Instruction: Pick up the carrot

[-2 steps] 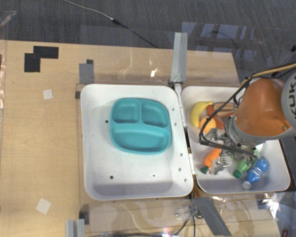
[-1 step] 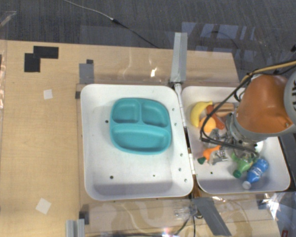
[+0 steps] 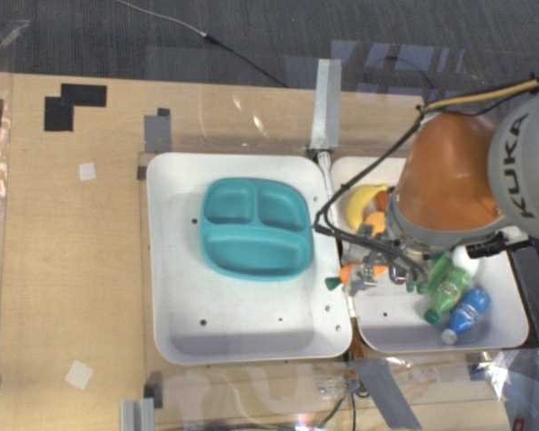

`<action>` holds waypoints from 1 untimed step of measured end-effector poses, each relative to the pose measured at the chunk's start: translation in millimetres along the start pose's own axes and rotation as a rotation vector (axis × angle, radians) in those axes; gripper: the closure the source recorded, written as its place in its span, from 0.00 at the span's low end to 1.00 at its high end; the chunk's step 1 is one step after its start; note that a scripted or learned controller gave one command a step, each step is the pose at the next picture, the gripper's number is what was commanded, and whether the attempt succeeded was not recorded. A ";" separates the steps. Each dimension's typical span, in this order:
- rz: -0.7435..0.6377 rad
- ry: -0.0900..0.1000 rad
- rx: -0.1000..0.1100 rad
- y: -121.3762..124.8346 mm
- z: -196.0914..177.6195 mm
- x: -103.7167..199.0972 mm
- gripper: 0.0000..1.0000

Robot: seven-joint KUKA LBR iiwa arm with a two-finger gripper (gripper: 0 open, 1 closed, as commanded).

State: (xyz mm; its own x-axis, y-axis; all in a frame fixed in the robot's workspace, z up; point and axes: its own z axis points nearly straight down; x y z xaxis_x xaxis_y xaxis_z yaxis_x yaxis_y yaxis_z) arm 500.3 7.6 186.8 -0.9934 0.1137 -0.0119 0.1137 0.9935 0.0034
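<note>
Although the arm's bulk hides much of the right bin, these points can be read from the camera view.

Carrot: the carrot [image 3: 345, 276] shows as an orange piece with a green tip, lying at the left edge of the right bin [image 3: 512, 326], close against the divide between the two bins.

Gripper: the gripper [image 3: 370, 273] hangs low over that same spot, just beside or on the carrot; metal parts and cables crowd it.

Jaws: their state cannot be told, since the wrist and wiring cover them from above.

Progress: the arm has reached the carrot's place, so the approach looks done. A grasp is not confirmed, and the carrot appears to lie in the bin, perhaps touched. Lifting it is left to do.

Right bin neighbours: a banana [image 3: 364, 200] lies behind the gripper, a green bottle [image 3: 446, 290] and a blue bottle [image 3: 465, 312] lie to its right, well apart from the carrot.

Left bin: the left bin [image 3: 171, 241] bears a teal divided plate [image 3: 255, 228] with three compartments, nothing in them.

Writing: the grey arm [image 3: 521, 164] carries the word KUKA in dark letters. The bottle labels are too small to read.

Surface: the wooden surface [image 3: 63, 268] carries black tape marks at its upper left.
</note>
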 end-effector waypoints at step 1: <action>0.002 0.002 0.001 -1.4 0.8 0.2 0.00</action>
State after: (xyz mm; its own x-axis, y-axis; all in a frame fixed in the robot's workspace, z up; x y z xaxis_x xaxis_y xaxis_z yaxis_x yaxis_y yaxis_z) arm 500.0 6.2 186.0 -0.9932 0.1160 -0.0103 0.1160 0.9933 0.0022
